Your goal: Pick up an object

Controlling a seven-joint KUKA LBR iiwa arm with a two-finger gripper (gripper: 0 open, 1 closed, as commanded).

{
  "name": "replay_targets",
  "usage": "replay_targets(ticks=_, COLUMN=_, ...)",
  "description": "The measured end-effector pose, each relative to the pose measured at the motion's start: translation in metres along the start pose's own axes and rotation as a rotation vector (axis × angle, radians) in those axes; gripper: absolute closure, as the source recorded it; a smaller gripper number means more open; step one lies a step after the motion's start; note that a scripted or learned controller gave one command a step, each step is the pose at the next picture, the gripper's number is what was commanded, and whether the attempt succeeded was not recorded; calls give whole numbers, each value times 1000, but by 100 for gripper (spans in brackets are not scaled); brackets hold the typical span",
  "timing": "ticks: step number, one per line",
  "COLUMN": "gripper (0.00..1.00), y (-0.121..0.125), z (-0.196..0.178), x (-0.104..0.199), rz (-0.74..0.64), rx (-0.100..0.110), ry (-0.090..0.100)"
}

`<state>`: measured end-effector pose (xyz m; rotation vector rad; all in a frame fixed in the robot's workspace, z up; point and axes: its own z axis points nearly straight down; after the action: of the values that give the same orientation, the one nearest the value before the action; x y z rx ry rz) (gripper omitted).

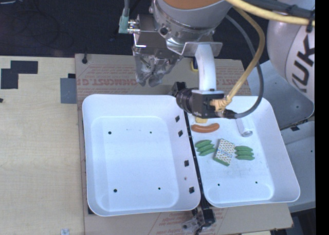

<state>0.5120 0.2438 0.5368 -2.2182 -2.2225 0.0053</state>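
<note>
Gripper [150,74] high over bench's rear edge, open or shut unclear; toy sausage [205,127], pea pods [204,147] unpicked in right bin [288,180].

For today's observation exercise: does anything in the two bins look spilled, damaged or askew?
Nothing stands out. The sausage, green pods and patterned block all lie inside the right bin, none spilled.

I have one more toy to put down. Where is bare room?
The left bin is bare. In the right bin, the strip between the sponge, the pea pods and its front wall is free; its back half, by the sausage, is crowded.
</note>
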Motion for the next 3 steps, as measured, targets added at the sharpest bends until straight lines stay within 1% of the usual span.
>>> replay_targets(ticks=1, gripper=0, y=0, z=0, x=0, rz=0, rx=0, ry=-1)
replay_targets(ticks=2, gripper=100, y=0, z=-10, x=0, rz=-2, rx=3, ry=-2)
replay_targets(ticks=3, gripper=0, y=0, z=-9, x=0, rz=-4, rx=4, ry=-3)
